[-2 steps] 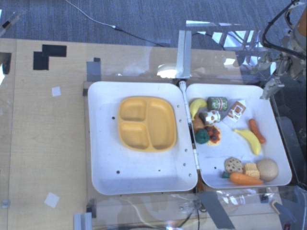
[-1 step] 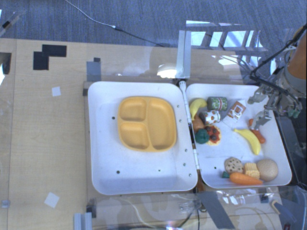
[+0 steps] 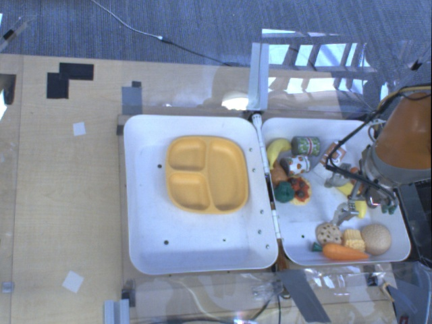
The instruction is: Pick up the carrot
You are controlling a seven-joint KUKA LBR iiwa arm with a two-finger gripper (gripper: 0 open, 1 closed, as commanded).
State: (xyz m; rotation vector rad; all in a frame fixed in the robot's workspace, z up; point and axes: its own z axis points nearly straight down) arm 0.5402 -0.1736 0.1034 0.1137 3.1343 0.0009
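jaws: cannot tell how they stand
gripper (image 3: 348, 211): inside right bin (image 3: 297, 248), low, above the carrot
carrot (image 3: 344, 252): lying along right bin's near wall, beside cracker (image 3: 329, 233) and bread roll (image 3: 376, 238)

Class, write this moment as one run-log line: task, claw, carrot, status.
task: pick up carrot | claw: above right bin, near its right side | carrot: lying at bin's front edge, apart from claw | status: not yet grasped

The tapered orange toy carrot (image 3: 344, 252) with a green stem end lies flat along the right bin's near edge.
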